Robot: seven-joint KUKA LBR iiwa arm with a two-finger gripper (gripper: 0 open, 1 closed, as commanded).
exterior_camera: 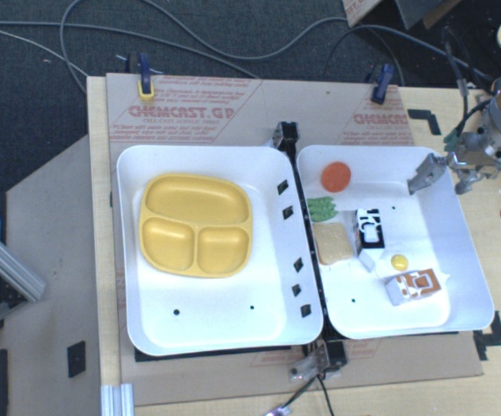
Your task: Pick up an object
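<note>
The right bin (458, 232) holds several small objects. An orange ball (336, 177) lies at its back left, with a green piece (321, 208) just in front of it. A tan slab (334, 242) sits beside a black and white box (370, 227). A small yellow item (399, 263) and a white and orange carton (414, 285) lie toward the front right. My gripper (444, 174) hangs over the bin's back right corner, apart from all of these, with nothing seen in it.
A yellow divided plate (196, 224) lies in the left bin (216, 319). A black divider with clips (298, 232) runs between the bins. Blue clamps (146, 74) (381, 83) hold the cardboard backing at the rear. Cables trail across the dark floor behind.
</note>
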